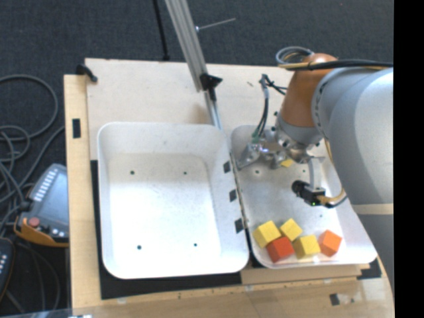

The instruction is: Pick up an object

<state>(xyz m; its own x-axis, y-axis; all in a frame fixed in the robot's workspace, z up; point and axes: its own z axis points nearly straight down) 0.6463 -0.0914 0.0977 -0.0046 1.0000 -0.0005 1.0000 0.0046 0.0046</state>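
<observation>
Several small blocks lie together at the near end of the right bin (262,197): yellow blocks (267,232) (291,228) (307,246), a red block (281,248) and an orange block (330,242). My gripper (260,153) is low over the far end of that bin, well away from this cluster. A small patch of yellow (286,163) peeks out beside the wrist; I cannot tell what it is. The grey arm with its orange band (303,98) covers the bin's far right corner.
The left bin (159,197) sits beside the right one, separated by a raised rim. A slanted aluminium post (189,45) rises behind the bins. Cables and a handheld pendant (46,204) lie on the floor to the left of the bench.
</observation>
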